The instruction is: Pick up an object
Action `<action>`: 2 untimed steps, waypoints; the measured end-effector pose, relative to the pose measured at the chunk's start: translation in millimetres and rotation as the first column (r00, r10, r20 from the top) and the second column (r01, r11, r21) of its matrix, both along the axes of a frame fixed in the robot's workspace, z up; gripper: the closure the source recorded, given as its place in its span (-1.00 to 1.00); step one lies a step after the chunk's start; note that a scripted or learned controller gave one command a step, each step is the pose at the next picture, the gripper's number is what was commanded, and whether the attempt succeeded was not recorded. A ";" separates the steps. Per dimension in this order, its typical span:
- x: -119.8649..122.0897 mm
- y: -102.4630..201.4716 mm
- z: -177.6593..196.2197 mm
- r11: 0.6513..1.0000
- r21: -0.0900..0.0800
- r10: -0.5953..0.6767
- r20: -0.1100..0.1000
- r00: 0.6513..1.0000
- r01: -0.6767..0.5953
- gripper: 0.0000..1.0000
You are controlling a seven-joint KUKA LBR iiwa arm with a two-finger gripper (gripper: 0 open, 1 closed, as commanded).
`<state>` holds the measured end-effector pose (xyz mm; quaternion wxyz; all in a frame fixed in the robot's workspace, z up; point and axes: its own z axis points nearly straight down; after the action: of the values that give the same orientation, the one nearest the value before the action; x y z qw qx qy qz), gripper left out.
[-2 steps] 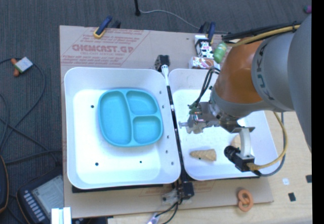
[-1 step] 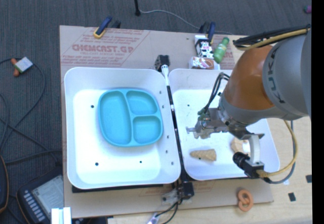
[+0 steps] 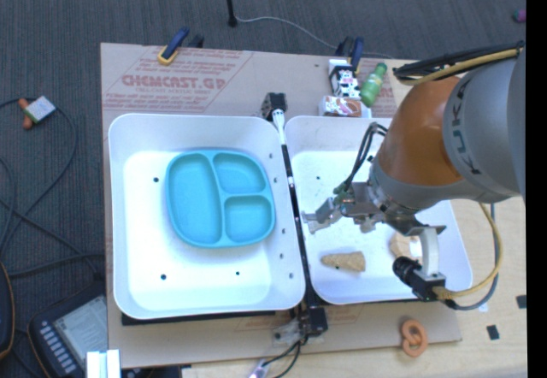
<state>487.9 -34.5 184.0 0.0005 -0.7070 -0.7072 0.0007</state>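
On your left, the left bin point(image 3: 120, 197) holds a blue divided plate point(image 3: 220, 197), lying flat in the middle with its two small compartments toward the centre divider. It sits well apart from the arm, so you can judge it as scenery for this pick rather than the target.

Move right across the divider and you reach the right bin point(image 3: 299, 274). A tan food piece point(image 3: 344, 262) lies flat on its floor near the front wall, its long axis running left to right, the narrower end pointing left. A second tan piece point(image 3: 402, 245) lies to its right, partly hidden beneath the wrist hardware.

The gripper point(image 3: 320, 218) hangs just behind the first piece, reaching left and low over the floor, likely because that piece is the closest free thing. Nothing shows between its fingers, and you cannot tell whether they are apart or together.
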 end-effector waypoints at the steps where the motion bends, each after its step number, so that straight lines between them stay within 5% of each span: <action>1: 62.1 -81.5 -34.1 1.000 -0.002 -0.002 0.000 1.000 0.002 -1.00; 2: 19.4 -82.1 -96.5 1.000 -0.001 -0.002 0.008 1.000 0.002 -1.00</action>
<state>507.3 -116.6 87.5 -0.0027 -0.7076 -0.7066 -0.0016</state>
